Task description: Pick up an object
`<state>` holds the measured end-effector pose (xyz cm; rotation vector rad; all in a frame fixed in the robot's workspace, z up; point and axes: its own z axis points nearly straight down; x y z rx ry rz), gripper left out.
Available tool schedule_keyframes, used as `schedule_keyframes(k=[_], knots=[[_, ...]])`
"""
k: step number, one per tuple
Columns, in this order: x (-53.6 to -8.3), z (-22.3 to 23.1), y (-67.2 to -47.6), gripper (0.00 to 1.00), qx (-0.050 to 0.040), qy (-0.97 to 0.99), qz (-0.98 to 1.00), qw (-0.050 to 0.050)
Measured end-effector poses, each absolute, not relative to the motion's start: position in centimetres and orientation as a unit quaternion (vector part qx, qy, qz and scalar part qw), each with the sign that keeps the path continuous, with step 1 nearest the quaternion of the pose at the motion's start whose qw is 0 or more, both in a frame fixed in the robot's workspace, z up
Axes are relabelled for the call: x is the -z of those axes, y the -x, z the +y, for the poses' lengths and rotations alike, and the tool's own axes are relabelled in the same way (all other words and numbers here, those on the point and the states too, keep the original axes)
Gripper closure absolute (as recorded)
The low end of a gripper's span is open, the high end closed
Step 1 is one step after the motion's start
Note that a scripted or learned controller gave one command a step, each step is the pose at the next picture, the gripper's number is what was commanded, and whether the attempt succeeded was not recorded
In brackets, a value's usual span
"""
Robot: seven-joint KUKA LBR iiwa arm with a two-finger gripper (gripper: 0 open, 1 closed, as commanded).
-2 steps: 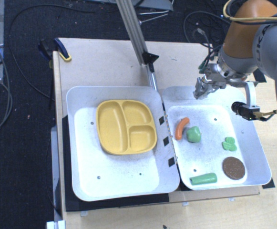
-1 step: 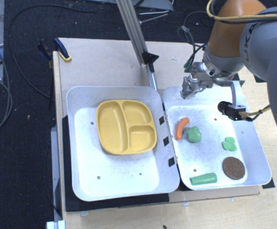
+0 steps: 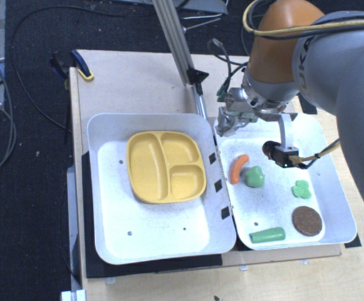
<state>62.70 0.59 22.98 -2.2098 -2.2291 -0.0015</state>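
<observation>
A: While the end effector [image 3: 230, 123] hangs over the far left corner of the right bin [image 3: 332, 187], nothing is between its fingers, so this reads as the approach step, no grasp made.

B: Open or closed?

A: Cannot tell, the tip is too small and dark against the bin rim. Skip it.

B: Where are the candidates?

A: All in the right bin. Orange carrot-like piece [image 3: 237, 167] nearest the tip, lying tilted just beside the bin's left wall. Green lumpy piece [image 3: 254, 178] touching or just beside it. Small green leafy piece [image 3: 302, 189] further right, brown round disc [image 3: 307, 221] near the front right, green cylinder [image 3: 267, 234] lying flat near the front edge.

B: Left bin?

A: The left bin [image 3: 106, 231] carries a yellow divided tray [image 3: 166, 167], nothing loose in it.

B: Next move, judged?

A: Arm probably needs to come toward the front of the bin and descend over one piece. The orange one is closest, but the wall and the green neighbour crowd it; fingers likely need to straddle its short axis. Disc looks flat, hard to pinch. The cylinder sits well apart from the others, easier target on this worktop.
</observation>
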Motion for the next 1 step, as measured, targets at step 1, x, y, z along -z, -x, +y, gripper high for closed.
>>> schedule_keyframes(k=[1], knots=[[-24.07,6.27,-62.03,1.0,0.0008,0.704,-0.71,0.0]])
